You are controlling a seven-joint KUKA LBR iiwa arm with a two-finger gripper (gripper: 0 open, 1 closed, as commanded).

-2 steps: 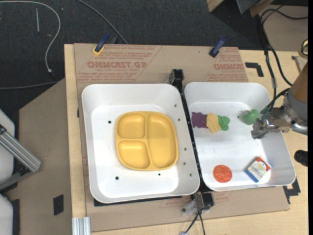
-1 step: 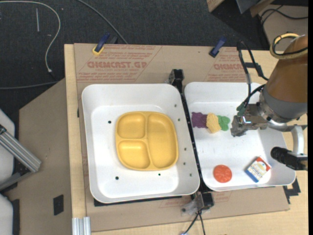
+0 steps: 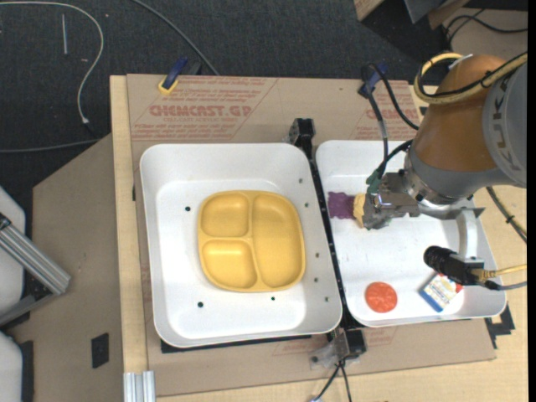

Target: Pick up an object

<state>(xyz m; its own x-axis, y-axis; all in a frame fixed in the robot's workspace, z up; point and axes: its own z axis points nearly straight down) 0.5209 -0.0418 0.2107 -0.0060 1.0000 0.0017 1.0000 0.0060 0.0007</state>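
Evidently the pincer [image 3: 374, 210] sat low at the left end of the right bin [image 3: 402, 254], just beside a yellowish obj [image 3: 360, 211] touching a purple obj [image 3: 339, 203]. Couldn't tell if it was open or closed, or holding anything.

Risk, imo: the two objs sat so close together, and near the bin wall, that a close could shove one away or snag both.

A red-orange disc [image 3: 381, 296] and a small blue-white packet [image 3: 440, 291] lay well apart from it, not in the way. The left bin [image 3: 167, 224] held a yellow divided plate [image 3: 251, 239].
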